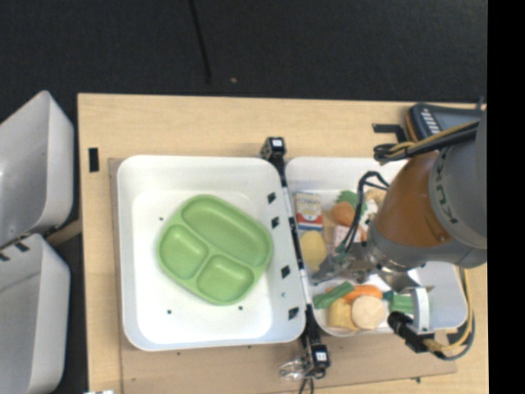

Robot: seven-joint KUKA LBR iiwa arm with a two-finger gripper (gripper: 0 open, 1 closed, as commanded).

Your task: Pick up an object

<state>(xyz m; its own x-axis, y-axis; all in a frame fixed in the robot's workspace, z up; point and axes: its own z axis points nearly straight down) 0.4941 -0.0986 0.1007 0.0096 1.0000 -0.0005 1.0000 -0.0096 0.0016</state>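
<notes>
Grey pincer sits low among crowded toy food in the right bin; its state I cannot tell. Neighbouring pieces could block any grasp.

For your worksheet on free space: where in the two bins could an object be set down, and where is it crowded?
Free: the left white bin floor around the green divided plate, widest along its front wall. Crowded: the right white bin, where small toy foods and the grey arm cover its middle.

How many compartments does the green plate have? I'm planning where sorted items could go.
3. The green plate in the left bin has one long compartment along its upper right side and two smaller ones on its lower left side.
</notes>
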